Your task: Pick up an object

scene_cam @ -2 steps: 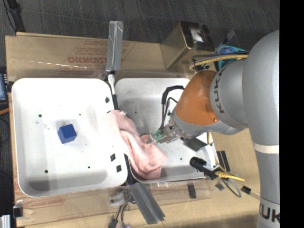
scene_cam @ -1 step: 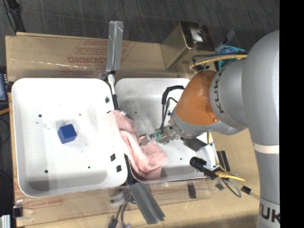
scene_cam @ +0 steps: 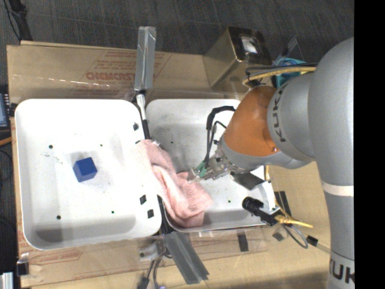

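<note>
gripper (scene_cam: 201, 172) sits low in right bin (scene_cam: 180, 110), at the pink towel (scene_cam: 177, 188). pincer state: cannot tell. best to pinch a raised fold, then lift straight.

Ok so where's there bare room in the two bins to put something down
The left bin has the most room: bare floor all around the blue cube. The right bin is crowded: the pink cloth drapes over its left wall and the arm hangs over the middle. Its back left corner, behind the cloth, is bare.
</note>
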Tool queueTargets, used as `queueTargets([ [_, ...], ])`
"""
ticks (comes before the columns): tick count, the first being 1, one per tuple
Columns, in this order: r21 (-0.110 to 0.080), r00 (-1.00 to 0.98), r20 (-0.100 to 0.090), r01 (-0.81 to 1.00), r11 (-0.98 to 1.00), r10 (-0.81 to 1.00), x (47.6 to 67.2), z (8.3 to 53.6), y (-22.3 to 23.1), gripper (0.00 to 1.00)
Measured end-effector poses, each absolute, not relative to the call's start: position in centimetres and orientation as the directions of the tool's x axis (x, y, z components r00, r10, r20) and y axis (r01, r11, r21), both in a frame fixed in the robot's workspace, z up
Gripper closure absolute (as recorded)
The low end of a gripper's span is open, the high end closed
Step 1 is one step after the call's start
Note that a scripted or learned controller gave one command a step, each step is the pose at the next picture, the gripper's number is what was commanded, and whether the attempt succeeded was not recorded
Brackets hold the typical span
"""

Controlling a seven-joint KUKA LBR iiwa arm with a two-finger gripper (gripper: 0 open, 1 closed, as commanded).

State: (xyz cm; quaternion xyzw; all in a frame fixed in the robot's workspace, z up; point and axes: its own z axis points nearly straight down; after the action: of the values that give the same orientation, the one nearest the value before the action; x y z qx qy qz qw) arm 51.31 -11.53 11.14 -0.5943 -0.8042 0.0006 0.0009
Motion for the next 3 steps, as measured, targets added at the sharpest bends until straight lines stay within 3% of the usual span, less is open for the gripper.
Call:
queueTargets([
  [1,-0.002,-0.294,0.001,0.956,0.294,0.956,51.3,11.1,-11.5,0.0],
  [2,-0.002,-0.379,0.002,0.926,0.379,0.926,52.3,9.2,-10.2,0.0],
  [3,-0.003,-0.382,0.003,0.924,0.382,0.924,52.3,10.2,-10.1,1.0],
])
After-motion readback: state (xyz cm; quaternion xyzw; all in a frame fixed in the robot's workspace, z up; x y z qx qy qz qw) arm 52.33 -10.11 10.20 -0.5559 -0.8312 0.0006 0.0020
